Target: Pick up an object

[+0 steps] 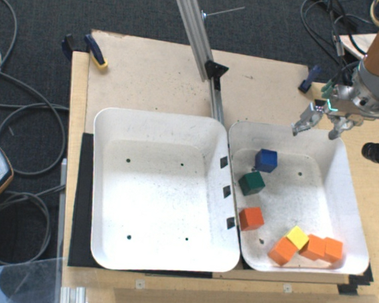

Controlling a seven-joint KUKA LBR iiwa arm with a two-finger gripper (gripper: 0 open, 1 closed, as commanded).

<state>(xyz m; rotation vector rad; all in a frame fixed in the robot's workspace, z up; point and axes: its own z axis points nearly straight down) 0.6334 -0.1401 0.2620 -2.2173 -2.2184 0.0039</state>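
A: Nearest, right bin [352,196]?
B: Orange blocks [313,247], a yellow block [297,236]; farther, red [252,218], green [252,183], blue [266,160].
A: Hand [320,127]?
B: Above the bin's far rim, fingers spread, gripping nothing.

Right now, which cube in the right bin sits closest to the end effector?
The blue cube. It lies farthest up the bin, just below the end effector; the green cube sits below it.

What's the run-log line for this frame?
gripper: open, nothing held, above right bin far rim | blue cube nearest | pick: not yet done
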